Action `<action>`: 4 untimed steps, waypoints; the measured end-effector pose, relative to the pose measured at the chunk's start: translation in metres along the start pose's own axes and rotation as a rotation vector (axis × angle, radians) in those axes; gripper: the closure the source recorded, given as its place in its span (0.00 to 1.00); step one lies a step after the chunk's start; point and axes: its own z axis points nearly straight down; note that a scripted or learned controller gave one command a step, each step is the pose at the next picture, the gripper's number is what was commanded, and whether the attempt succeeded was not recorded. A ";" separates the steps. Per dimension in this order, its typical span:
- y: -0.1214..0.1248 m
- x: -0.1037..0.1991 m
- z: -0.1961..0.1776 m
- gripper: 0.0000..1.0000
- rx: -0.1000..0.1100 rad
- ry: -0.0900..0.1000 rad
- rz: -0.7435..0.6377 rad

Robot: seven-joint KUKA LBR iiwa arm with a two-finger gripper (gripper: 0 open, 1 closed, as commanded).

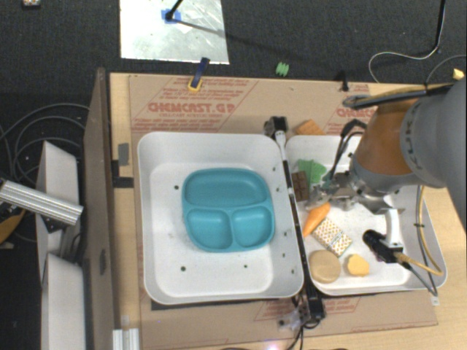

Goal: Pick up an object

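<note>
Right white bin [419, 281]: loose candidates for picking, namely orange carrot-shaped piece [316, 217], checkered block [330, 235], tan round disc [325, 266], yellow lump [357, 266], green leafy item [312, 170].

Left white bin [168, 195]: teal three-compartment plastic tray [228, 208], likely the drop side.

Gripper [337, 193]: low beside the carrot piece, apparently positioned for a grasp; the grey arm [416, 148] covers the bin's far side, jaw state unreadable.

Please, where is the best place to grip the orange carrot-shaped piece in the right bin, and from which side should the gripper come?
Grip the carrot across its thicker upper half, probably coming straight down from above. It lies flat and slanted, its thin end pointing to the divider between the bins. The fingers should close across its narrow width; the checkered block sits close below, so staying toward the upper end leaves more room.
</note>
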 end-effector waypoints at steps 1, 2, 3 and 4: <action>-0.002 0.007 -0.003 0.00 0.002 0.001 -0.005; -0.005 0.006 -0.003 0.00 0.003 0.001 -0.003; 0.001 0.008 -0.004 0.00 0.000 0.001 -0.005; -0.004 0.007 -0.003 0.00 0.002 0.000 -0.003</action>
